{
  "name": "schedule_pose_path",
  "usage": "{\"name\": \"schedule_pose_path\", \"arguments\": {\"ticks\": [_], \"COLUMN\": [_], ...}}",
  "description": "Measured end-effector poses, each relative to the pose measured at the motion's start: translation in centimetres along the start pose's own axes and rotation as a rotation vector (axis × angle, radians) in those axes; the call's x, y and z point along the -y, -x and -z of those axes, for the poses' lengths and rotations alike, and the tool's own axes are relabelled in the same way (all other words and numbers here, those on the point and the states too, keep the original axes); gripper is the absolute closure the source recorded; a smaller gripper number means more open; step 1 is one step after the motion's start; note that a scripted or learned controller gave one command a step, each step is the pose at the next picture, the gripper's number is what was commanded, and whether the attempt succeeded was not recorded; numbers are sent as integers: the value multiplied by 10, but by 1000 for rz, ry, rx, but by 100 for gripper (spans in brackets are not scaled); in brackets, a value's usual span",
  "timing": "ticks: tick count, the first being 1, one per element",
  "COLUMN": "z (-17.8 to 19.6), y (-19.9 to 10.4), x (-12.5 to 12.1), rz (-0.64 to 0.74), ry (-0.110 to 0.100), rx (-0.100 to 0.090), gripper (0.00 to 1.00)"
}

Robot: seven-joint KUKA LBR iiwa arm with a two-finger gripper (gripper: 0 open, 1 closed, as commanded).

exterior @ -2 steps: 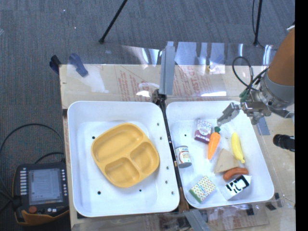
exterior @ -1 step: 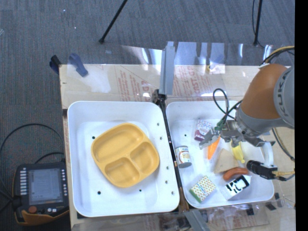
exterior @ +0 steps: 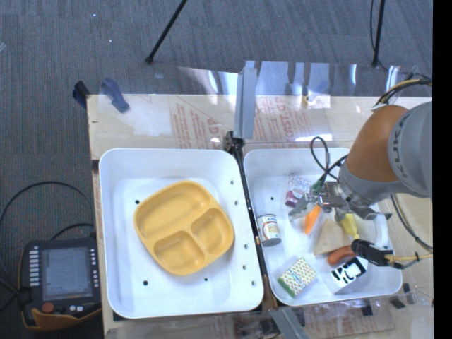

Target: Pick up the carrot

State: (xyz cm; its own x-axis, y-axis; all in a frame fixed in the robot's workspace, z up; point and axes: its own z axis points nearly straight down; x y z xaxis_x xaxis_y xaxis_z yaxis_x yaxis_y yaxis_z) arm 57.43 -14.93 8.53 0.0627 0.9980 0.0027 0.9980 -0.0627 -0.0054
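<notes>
The carrot is a short orange piece lying in the right bin, near its middle and tilted a little. My gripper hangs over the bin just above the carrot's upper end, at or very near it. The grey arm with its orange band comes in from the right and covers part of the bin. The view does not show whether the carrot is gripped.
Around the carrot lie a tan wedge, a yellow item, a second orange piece, a small can, a patterned box, a black-and-white item and a pink packet. The left bin holds a yellow divided plate.
</notes>
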Motion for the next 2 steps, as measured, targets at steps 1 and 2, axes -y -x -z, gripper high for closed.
{"name": "schedule_pose_path", "arguments": {"ticks": [1, 2], "z": [8, 99], "y": [1, -31], "x": [0, 70], "rz": [-5, -188], "ry": [-3, -1], "rx": [-1, 1], "gripper": [100, 100]}}
